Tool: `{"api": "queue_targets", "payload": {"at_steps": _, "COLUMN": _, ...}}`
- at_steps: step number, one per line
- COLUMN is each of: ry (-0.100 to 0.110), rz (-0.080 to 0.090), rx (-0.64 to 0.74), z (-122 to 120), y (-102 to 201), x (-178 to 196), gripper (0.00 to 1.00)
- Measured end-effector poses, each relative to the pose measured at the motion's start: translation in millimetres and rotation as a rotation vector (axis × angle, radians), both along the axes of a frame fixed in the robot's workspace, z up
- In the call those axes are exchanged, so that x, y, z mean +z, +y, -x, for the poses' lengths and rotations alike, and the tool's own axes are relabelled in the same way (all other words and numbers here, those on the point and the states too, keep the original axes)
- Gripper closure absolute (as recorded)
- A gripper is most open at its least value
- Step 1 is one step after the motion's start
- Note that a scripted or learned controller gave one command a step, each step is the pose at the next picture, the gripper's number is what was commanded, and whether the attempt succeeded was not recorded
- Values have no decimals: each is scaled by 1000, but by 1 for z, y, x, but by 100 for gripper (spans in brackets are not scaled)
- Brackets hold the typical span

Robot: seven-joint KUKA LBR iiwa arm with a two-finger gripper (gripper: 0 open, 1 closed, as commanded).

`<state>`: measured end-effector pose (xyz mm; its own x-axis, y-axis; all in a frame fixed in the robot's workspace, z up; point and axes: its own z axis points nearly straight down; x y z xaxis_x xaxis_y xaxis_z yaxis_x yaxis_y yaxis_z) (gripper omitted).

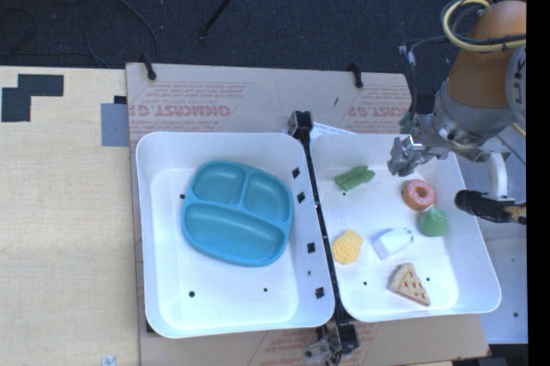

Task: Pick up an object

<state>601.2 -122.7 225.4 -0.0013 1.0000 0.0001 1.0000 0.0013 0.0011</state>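
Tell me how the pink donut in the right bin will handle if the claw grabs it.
The donut lies flat, so it probably won't roll. Its rounded, glossy-looking rim may slip from the claw. It looks like a toy, likely light.

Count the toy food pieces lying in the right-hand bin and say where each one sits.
6: green pod at the back left, doughnut back right, green ball beside it, yellow corn front left, white piece in the middle, pizza slice at the front.

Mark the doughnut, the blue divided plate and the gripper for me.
doughnut (pixel 418 194), camera view, on its pink-iced ring.
blue divided plate (pixel 236 213), camera view, on the floor of its large compartment.
gripper (pixel 402 160), camera view, at its lower tip above the right bin.
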Motion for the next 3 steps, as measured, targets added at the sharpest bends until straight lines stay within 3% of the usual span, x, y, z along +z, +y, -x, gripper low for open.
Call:
{"api": "queue_targets", "payload": {"at_steps": 1, "ry": 2, "rz": -2, "rx": 4, "z": -3, "y": 47, "x": 8, "gripper": 100}}
{"api": "queue_targets", "payload": {"at_steps": 3, "ry": 6, "rz": -2, "rx": 4, "z": -8, "y": 156, "x": -11, "gripper": 100}}
